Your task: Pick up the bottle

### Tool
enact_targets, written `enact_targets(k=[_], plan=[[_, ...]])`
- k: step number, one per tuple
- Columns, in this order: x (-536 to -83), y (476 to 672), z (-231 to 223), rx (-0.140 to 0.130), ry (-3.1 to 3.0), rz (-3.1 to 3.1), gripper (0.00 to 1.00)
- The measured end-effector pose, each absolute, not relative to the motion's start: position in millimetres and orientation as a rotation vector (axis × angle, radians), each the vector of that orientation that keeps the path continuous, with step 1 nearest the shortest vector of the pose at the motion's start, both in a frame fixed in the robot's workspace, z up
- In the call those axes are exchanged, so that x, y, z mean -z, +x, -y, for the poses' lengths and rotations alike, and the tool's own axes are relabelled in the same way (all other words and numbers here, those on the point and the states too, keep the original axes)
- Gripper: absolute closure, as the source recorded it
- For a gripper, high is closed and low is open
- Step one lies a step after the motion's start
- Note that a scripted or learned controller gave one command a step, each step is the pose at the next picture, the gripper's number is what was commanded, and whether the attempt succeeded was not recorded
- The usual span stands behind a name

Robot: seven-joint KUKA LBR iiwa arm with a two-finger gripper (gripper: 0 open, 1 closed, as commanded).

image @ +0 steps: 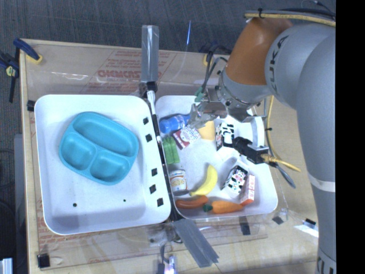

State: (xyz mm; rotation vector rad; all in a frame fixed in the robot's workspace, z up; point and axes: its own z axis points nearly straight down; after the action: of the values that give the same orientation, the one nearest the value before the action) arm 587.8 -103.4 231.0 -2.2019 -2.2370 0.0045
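Bottle lies flat, just left of gripper. Looks small, light, smooth plastic, may slip. Grab round middle. Gripper open or shut: cannot tell.

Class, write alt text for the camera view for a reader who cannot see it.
A grey arm's end effector hangs over the right bin, just beside a blue-capped bottle that lies among a banana, carrot, can and small cartons. The left bin holds a blue divided tray.
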Motion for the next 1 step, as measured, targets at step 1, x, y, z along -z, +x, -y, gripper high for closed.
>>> enact_targets(k=[1], plan=[[-190.7, 580.7, 44.4, -0.008, -2.843, 1.323, 1.00]])
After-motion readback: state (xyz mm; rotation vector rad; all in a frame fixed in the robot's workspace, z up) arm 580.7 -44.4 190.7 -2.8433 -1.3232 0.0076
